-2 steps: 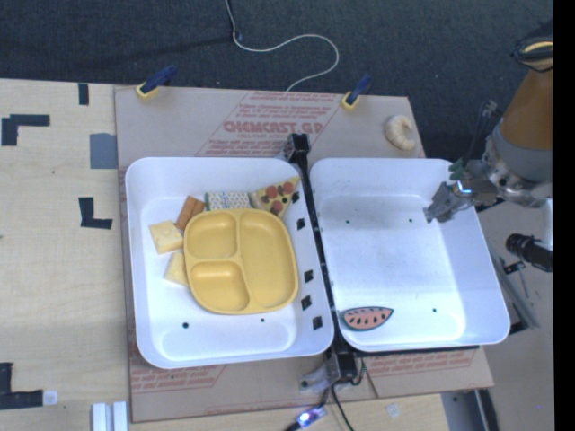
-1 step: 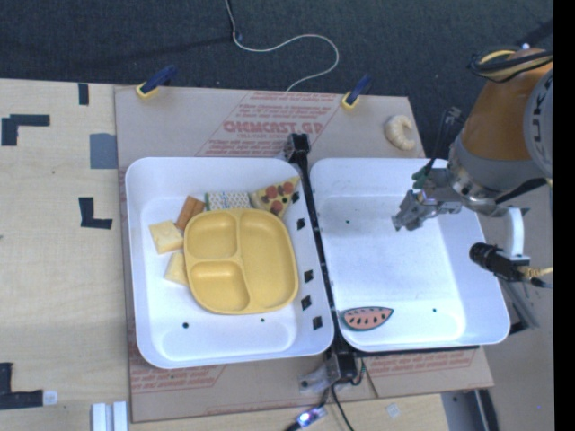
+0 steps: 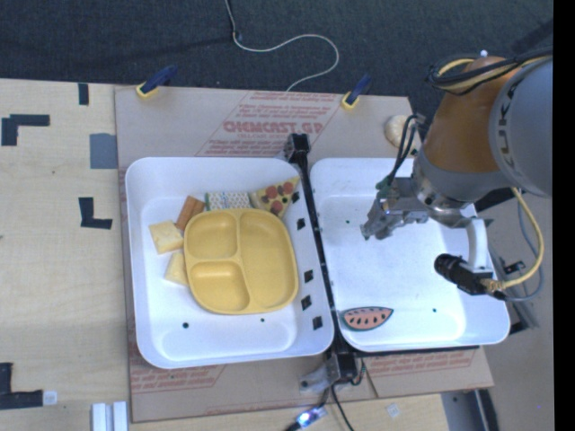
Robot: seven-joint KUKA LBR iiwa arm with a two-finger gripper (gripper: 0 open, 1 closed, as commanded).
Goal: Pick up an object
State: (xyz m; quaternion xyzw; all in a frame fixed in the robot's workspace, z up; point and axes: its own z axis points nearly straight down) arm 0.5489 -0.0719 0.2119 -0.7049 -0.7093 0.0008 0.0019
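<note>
Fixed above the worktop (image 3: 54,241), looking down at a slant on both white bins, the left bin (image 3: 144,268) and the right bin (image 3: 404,326) lying side by side near mid-frame. Far enough back to take in the cardboard sheet (image 3: 260,128) beneath them, bare wood at the left, and dark carpet (image 3: 108,16) along the top. Arm (image 3: 476,142) entering from the right edge.

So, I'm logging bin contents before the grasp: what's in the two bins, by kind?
Yellow divided plate: 1
Watermelon slice: 1
Pizza slice: 1
Tan cracker-like pieces: 3, partly hidden by the plate
Total: 6 that I can make out
</note>
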